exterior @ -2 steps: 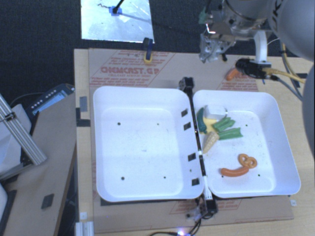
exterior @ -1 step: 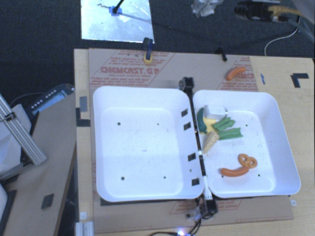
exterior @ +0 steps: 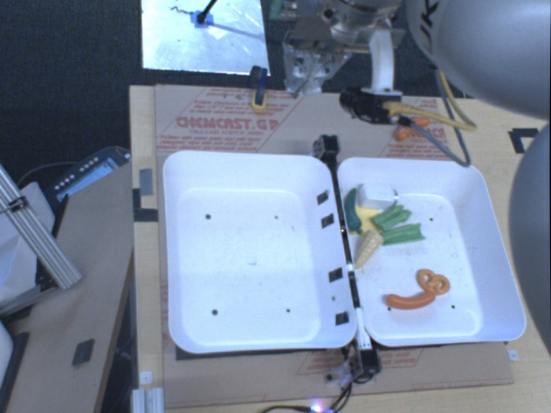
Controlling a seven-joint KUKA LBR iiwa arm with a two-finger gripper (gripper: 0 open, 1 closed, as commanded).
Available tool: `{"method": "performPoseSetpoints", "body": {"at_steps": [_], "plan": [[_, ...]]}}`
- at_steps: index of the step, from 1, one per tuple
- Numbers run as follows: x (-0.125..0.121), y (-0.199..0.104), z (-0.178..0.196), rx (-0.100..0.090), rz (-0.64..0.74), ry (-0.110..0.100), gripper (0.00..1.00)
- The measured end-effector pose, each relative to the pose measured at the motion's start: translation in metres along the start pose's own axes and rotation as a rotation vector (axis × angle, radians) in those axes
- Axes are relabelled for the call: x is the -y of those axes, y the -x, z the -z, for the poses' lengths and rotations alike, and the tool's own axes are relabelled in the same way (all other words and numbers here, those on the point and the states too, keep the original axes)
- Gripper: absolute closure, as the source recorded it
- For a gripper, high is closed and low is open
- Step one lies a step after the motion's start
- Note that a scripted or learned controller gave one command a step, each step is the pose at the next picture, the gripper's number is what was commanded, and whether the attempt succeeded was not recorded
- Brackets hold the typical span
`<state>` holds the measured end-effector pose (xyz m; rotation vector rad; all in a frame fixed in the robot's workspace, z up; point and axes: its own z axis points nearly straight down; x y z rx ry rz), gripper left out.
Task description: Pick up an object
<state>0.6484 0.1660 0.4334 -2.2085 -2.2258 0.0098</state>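
Gripper (exterior: 312, 69) hangs at twelve o'clock, fingers apparently apart, empty; the beans (exterior: 398, 224) and corn (exterior: 368, 248) crowd together, inviting a fumbled grab.

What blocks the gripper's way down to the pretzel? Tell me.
Nothing visible. The gripper hangs above the bench beyond the bins, and the pretzel lies uncovered in the right bin, with a hot dog beside it.

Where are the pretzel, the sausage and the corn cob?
pretzel (exterior: 433, 281), camera view, middle of its twisted loops
sausage (exterior: 410, 299), camera view, middle of its length
corn cob (exterior: 368, 248), camera view, middle of the cob
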Motion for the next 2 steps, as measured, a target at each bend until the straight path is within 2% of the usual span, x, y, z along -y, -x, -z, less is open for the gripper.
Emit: {"method": "performPoseSetpoints", "body": {"at_steps": [1, 2], "plan": [[0.014, -0.046, -0.080, 0.000, -0.001, 0.005, 1.00], [0.007, -0.069, 0.113, -0.008, 0.000, 0.029, 1.00]]}}
